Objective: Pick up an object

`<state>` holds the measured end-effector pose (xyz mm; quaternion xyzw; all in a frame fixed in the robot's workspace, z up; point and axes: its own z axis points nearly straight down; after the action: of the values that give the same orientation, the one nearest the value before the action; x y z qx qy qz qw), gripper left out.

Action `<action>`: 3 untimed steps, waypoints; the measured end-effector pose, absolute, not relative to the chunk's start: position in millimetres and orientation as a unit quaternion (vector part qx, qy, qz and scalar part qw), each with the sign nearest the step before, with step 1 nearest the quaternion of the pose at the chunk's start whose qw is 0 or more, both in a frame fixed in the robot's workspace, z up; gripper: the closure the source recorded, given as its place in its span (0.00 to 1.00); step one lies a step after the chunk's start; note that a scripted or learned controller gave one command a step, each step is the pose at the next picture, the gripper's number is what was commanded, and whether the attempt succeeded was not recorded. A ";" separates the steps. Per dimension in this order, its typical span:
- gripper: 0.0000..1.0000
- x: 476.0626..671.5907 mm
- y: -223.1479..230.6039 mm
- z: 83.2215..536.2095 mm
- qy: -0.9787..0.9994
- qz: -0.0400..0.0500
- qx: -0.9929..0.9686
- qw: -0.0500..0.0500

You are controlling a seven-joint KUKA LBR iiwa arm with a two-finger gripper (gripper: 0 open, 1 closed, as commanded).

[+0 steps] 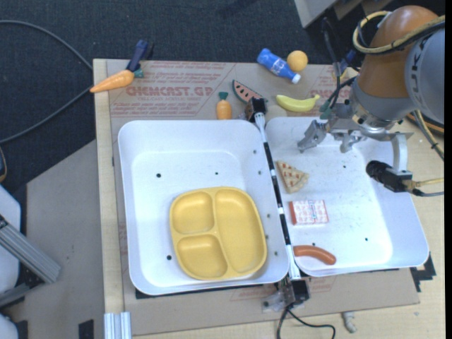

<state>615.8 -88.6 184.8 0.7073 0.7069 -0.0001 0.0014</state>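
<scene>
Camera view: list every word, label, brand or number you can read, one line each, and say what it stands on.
"CHEMCAST GP", roughly, in red: printed on the brown board behind the left bin; the last letters are unsure.
Smaller red lines around it on the board: too blurred to read.
Red print on the small white packet in the right bin: too small to read.
Blue bottle label: unreadable.

robot lab setup: grey-and-orange arm (395,62) over a cardboard-covered tabletop (176,94) with two white bins (141,161), plastic toy food, loose cables (42,41) on dark carpet (56,6).
</scene>
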 end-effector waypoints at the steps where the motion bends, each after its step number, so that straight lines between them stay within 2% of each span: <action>1: 0.00 618.1 -99.4 88.2 0.707 0.001 0.707 0.002; 2: 0.00 660.2 -91.8 130.6 0.708 0.001 0.707 0.001; 3: 0.00 605.8 -95.9 88.5 0.707 0.002 0.707 0.003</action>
<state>605.8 -95.9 88.5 0.7073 0.7069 0.0019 0.0025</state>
